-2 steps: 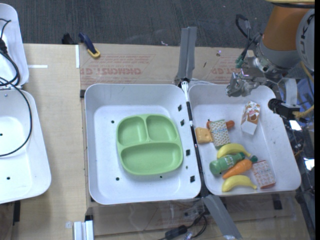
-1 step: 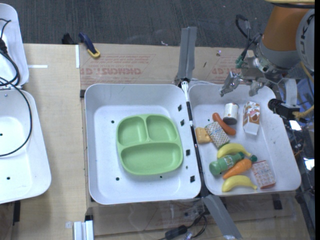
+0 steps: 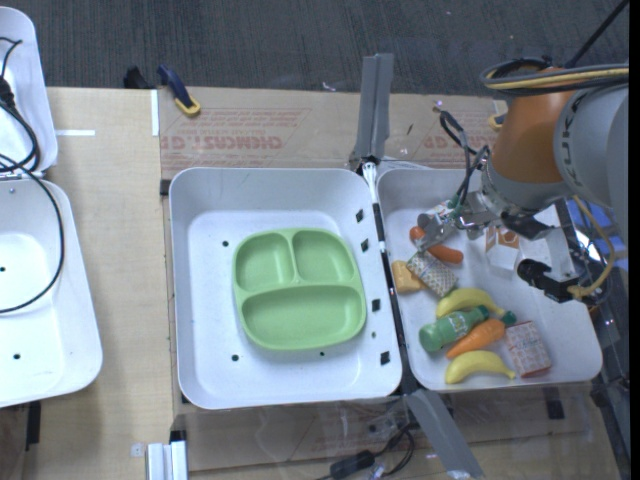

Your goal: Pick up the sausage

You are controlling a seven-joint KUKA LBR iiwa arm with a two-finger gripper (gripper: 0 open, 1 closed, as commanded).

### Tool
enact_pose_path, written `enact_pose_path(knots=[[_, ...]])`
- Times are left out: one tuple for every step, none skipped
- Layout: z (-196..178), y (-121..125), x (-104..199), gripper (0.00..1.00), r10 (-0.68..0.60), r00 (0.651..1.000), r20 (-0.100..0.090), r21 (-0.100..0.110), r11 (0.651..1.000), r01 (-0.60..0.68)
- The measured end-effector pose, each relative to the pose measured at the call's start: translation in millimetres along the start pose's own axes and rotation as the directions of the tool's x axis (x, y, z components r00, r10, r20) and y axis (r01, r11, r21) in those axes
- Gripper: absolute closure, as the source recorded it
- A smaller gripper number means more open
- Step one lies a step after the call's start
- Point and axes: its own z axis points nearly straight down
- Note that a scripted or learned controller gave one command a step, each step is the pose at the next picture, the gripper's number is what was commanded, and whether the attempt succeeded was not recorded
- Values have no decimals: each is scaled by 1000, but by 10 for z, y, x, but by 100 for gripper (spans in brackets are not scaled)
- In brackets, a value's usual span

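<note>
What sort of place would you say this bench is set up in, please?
Most likely a robotics lab test bench. A grey and orange robot arm reaches over two white bins, one holding a green divided plate, the other toy food such as a banana and a carrot.

The plate [image 3: 298, 288] lies in the left bin [image 3: 190, 298]. The sausage [image 3: 446, 254], two bananas [image 3: 468, 299] and a carrot [image 3: 474, 336] lie in the right bin [image 3: 572, 360].
</note>
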Motion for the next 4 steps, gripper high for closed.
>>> enact_pose_path(knots=[[-57,-2,-5,100,2,1000,-1,4,1000,-2],[-57,-2,-4,0,2,1000,-1,4,1000,-2],[69,23,32,0,59,998,3,-13,998,-59],[81,-19,47,100,60,998,-1,5,998,-60]])
